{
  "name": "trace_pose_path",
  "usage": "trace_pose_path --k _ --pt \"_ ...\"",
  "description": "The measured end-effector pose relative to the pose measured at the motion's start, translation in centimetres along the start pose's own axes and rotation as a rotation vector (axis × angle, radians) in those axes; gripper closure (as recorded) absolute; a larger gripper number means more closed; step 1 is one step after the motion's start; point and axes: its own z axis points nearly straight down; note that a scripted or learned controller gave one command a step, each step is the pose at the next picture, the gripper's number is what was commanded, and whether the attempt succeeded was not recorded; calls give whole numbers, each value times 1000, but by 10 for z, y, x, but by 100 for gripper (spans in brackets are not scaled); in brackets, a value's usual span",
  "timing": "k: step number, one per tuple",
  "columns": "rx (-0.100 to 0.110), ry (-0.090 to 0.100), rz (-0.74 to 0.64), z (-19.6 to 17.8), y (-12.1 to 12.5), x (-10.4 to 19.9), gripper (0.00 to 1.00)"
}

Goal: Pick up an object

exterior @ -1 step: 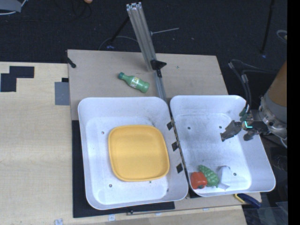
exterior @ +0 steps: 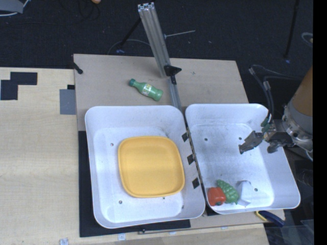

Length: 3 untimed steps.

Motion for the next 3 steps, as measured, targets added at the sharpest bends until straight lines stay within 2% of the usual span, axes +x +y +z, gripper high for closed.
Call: trace_pose_path --k 1,3 --pt "5 1 0 63 1 0 0" --pt "0 0 0 176 2 -4 0"
